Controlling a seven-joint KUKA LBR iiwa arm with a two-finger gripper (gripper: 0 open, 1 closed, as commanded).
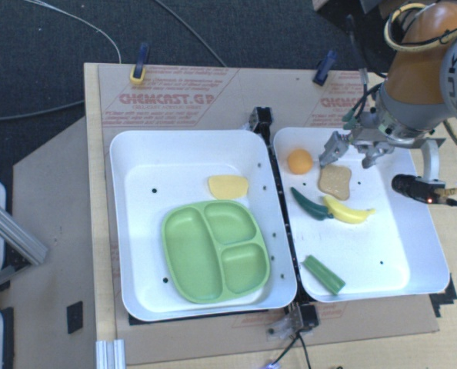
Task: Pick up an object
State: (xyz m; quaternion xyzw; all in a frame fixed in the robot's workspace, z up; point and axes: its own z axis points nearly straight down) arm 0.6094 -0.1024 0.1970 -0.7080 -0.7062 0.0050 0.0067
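1. The pincer [355, 154] is seen hanging over the far part of the right bin [413, 275], its two grey fingers [332, 151] spread apart with nothing between them.
2. A slice of toast [335, 180] is found lying flat just below the fingertips, close by, though contact cannot be made out.
3. An orange ball [299, 161] is spotted just left of the toast, near the bin's left wall.
4. A yellow banana [348, 211] is laid just in front of the toast, and a dark green pepper [310, 204] is set against its left end.
5. A green block [323, 274] is placed alone near the right bin's front edge, well apart from the rest.
6. In the left bin [128, 175], a green divided plate [215, 250] is seen, with a pale yellow piece [228, 186] just behind it.
7. Both bins are carried by the table [105, 98], where two blue clamps [140, 61] are fixed at the far edge.
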